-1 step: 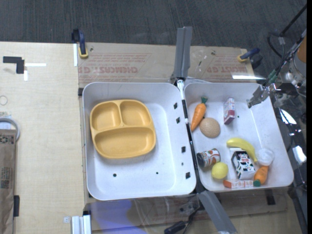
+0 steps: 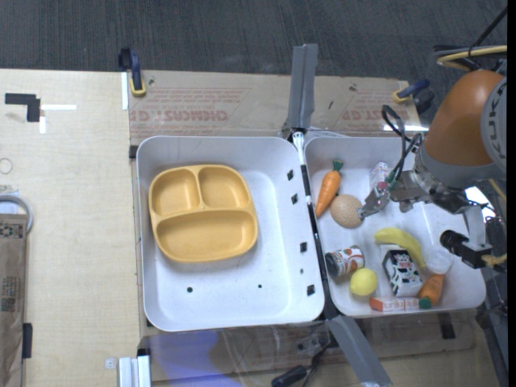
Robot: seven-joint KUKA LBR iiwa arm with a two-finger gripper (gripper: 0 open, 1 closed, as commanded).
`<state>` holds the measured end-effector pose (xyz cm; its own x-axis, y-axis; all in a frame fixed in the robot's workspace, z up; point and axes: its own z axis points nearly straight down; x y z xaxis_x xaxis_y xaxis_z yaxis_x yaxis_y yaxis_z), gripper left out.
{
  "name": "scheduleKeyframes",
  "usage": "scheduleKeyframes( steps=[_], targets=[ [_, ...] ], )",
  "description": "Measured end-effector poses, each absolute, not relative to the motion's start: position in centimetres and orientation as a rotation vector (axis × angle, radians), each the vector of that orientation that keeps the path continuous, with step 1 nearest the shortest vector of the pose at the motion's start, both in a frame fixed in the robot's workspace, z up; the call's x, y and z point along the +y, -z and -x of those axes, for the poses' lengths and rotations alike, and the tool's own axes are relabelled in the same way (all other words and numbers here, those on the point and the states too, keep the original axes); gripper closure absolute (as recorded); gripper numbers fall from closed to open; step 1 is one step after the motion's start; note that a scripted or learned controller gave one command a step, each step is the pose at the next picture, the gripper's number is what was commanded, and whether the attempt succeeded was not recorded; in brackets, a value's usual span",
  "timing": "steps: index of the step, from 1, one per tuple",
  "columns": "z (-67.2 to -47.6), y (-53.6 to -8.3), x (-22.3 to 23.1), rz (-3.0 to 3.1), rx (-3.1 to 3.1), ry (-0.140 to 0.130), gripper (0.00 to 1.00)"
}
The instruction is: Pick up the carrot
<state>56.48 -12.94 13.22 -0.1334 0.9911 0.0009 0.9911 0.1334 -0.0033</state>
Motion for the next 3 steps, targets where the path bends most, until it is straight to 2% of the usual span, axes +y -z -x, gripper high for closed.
scheduleKeyframes(
  steps=[1, 2, 3],
  targets=[
    [-57.9, -19.1, -5.9, 1.942, -2.469, -0.001, 0.00],
    [-57.9, -20.0, -6.1, 1.946, -2.467, -0.001, 1.00],
    [-62.7, -19.1, 1.0, 1.720, -2.629, -0.002, 1.00]
  ],
)
